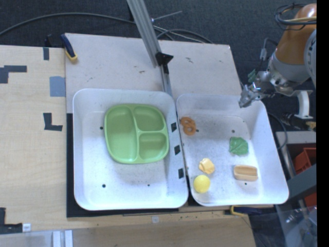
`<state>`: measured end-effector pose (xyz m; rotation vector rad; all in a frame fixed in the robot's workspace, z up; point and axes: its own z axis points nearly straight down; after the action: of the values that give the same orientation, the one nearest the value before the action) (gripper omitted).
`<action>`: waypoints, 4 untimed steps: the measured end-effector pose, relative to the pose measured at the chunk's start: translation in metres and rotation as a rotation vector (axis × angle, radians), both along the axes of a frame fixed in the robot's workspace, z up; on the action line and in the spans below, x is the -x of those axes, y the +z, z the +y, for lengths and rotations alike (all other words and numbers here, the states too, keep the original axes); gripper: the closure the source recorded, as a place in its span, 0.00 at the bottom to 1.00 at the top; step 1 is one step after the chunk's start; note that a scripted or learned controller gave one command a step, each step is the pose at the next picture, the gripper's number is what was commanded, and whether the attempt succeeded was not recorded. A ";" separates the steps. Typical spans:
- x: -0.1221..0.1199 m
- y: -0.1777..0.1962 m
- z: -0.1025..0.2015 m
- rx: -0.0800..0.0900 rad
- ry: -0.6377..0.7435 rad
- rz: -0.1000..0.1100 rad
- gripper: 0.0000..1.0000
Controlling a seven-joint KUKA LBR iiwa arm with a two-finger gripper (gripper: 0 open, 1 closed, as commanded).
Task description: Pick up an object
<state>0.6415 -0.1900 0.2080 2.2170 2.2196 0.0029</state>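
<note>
floor: dark carpet (216, 9), black cables (77, 18) looping across it behind my bench
bench top: pale board (118, 66), scuffed, under both bins
left side: light wood panel (25, 112) with grey and black tape marks (57, 85)
clamp: blue and yellow (69, 47), at board's far left corner
post: aluminium rail (144, 24), slanting up from board's far edge
light: even, soft shadows

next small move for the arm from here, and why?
Probably swing the hand inward and down toward the green leafy piece, the nearest item. The hand sits at the right bin's far right rim, above the contents and touching nothing. The pretzel, yellow ball, yellow-orange piece and hot dog bun all lie farther off.
</note>
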 end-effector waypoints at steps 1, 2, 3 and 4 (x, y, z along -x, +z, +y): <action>-0.001 0.024 0.000 -0.001 0.000 0.002 1.00; -0.010 0.014 0.058 -0.003 0.005 0.006 1.00; -0.010 0.006 0.108 -0.003 0.005 0.007 1.00; -0.015 0.012 0.153 -0.003 0.005 0.005 1.00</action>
<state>0.6565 -0.0371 0.2202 2.2154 2.2294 0.0012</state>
